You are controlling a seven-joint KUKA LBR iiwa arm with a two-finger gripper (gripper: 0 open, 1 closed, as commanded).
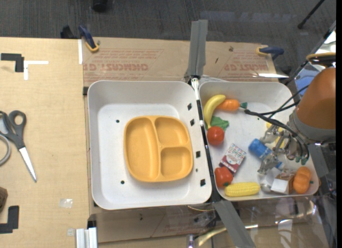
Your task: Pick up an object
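The right bin (243, 84) holds several toy foods: a banana (212, 106), a carrot (231, 104), a tomato (216, 135), a red and white packet (233, 157), a blue cup-like piece (258, 148), a red pepper (223, 176), a corn cob (241, 190), a small orange pumpkin (302, 180) and a white block (279, 186). My gripper (271, 162) hangs low over the bin's right part, just right of the blue piece and above the white block. Cables and the wrist hide the space beneath it. I see nothing held in it.
The left bin (101, 134) carries a yellow divided plate (158, 148). Scissors (20, 140) lie on the bench at far left. The arm's orange band (320, 105) looms over the right bin's right wall. Clamps (88, 38) sit at the cardboard's back edge.
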